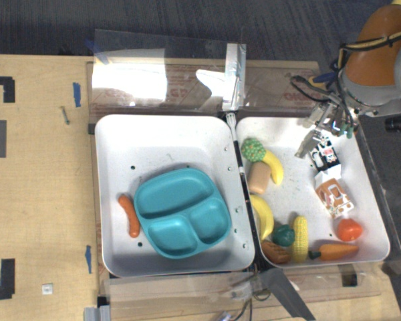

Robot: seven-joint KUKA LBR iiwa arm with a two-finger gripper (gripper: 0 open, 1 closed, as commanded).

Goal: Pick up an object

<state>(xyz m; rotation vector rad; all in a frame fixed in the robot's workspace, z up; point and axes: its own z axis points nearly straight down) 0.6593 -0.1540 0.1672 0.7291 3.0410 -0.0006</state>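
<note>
At the right white plastic bin's near edge lies an orange plastic carrot, with a round red-orange toy tomato beyond it. Farther back, a white-and-orange printed carton lies directly at six o'clock from the end effector, its long axis running roughly eleven to five. I cannot tell whether the end effector is open or closed; nothing visibly sits in it.

- The bench is pale wood with black corner marks and bits of blue tape on its left part.
- Two shallow white bins sit on it, touching side by side: the left bin and the right bin.
- A clear plastic sheet lies along the far edge behind the bins.
</note>
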